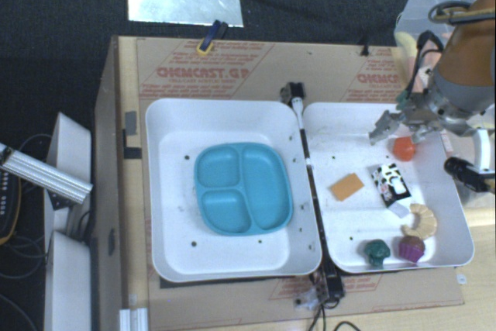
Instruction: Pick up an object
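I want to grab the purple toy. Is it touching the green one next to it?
Apart. The camera view shows a strip of white bin floor between the purple toy and the green toy.

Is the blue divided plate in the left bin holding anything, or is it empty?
Empty. The blue divided plate lies flat in the left bin, and all three of its compartments show only bare blue surface. The small items lie in the right bin.
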Controlling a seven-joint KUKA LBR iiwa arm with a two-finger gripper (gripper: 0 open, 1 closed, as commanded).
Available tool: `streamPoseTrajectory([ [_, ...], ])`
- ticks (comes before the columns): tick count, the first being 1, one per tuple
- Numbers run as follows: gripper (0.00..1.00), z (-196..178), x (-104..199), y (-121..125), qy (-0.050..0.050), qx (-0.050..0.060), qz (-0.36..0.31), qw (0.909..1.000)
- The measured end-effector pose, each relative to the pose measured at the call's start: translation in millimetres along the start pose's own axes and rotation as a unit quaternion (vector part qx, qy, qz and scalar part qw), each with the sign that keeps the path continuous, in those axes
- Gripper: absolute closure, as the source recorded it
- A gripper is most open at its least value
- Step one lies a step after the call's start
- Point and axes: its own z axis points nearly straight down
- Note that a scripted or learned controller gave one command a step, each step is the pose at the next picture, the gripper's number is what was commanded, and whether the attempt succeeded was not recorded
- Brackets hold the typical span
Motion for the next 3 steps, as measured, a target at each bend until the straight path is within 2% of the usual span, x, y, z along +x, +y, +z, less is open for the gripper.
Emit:
streamPoseTrajectory([
  [1,0.00,27.2,-39.0,-33.9,0.000,0.000,0.001,1.0000],
  [2,0.00,126.3,-63.6,-42.1,0.001,0.001,0.000,1.0000],
  [3,1.00,115.0,-62.5,-40.4,0.001,-0.001,-0.001,1.0000],
])
